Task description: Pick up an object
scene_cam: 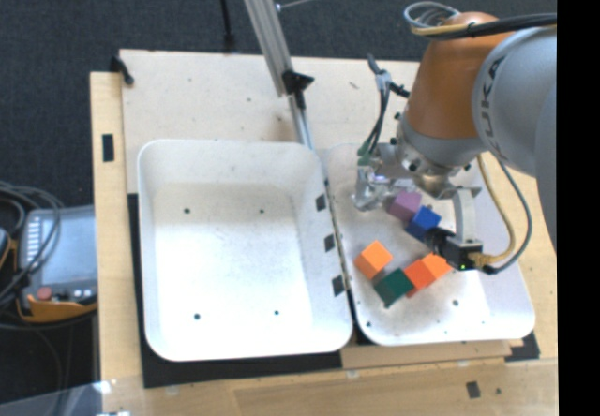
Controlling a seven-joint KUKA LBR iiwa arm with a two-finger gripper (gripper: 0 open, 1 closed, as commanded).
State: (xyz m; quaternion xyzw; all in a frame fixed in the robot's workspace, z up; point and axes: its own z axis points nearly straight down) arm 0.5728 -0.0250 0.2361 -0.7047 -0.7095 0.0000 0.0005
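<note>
I see the gripper (373, 191) low at the right bin's (506, 311) far left, beside the purple block (405, 206); whether it is closed, I cannot tell. I'd centre over one block, clear of the blue block (427, 219), before closing.

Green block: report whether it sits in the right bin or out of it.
In. The green block lies on the right bin's white floor, inside its rim, touching an orange block.

grey arm (520, 96), orange band, black looping cables
</note>
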